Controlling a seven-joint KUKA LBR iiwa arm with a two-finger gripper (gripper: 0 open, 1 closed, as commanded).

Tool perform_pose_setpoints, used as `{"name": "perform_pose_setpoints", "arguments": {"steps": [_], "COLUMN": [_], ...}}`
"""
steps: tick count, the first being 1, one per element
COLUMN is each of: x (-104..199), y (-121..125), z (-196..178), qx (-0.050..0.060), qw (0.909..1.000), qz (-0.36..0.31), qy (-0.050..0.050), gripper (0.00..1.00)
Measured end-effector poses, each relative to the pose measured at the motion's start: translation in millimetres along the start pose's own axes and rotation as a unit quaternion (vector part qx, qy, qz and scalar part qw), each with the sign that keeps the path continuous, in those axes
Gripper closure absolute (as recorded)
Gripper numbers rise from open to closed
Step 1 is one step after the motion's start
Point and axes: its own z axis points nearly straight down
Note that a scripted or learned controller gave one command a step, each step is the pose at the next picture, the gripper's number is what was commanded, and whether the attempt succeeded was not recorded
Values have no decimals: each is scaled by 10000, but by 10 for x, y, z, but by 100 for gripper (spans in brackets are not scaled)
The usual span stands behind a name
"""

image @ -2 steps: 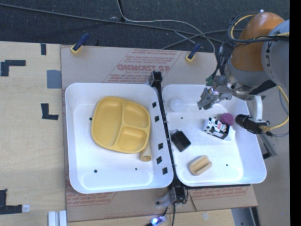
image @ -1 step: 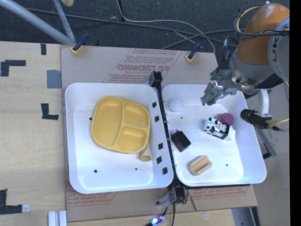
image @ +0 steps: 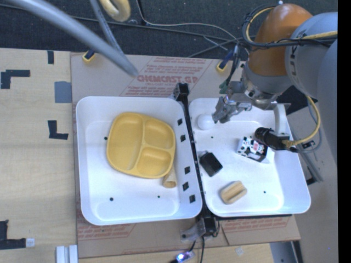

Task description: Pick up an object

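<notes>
gripper (image: 224,113) hangs right beside the white ball (image: 204,121) in the right bin (image: 285,193), guessing that's the target; can't tell the finger state tbh

In the right bin lie a small white ball (image: 204,121) near the divider, a black block (image: 210,163), a tan bread-like piece (image: 233,192), and a black-and-white patterned box (image: 252,148).

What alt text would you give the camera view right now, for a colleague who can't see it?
The gripper hangs over the far left corner of the right bin, beside a small white ball. That bin also has a black block, a tan block and a patterned black-and-white object. The left bin holds a yellow divided plate.
</notes>
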Motion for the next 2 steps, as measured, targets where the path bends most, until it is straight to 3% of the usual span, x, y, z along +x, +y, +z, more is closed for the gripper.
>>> {"name": "perform_pose_setpoints", "arguments": {"steps": [2], "x": [1054], "y": [-101], "z": [-27], "qx": [1], "qw": [10000], "qz": [-5], "qy": [0], "gripper": [100]}}
